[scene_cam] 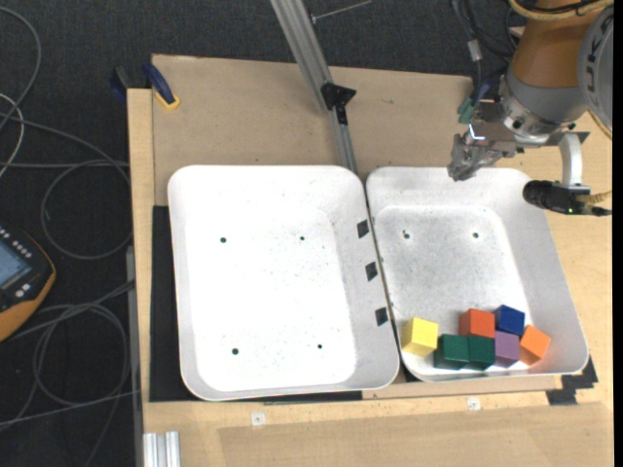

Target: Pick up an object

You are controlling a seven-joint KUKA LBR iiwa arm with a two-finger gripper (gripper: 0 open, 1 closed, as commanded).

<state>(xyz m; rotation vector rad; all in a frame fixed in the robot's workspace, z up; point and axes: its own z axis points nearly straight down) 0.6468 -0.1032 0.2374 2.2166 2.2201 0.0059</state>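
We judge this the approach step: the tool, its grip state impossible for us to tell, hangs over the right bin's far rim, and must next travel to the cluster of blocks at its near edge, beside the left bin.

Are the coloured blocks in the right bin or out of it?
In: the coloured blocks lie clustered at the near edge of the right bin.

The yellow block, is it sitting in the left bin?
No, the yellow block lies in the right bin, at its near edge beside the green blocks.
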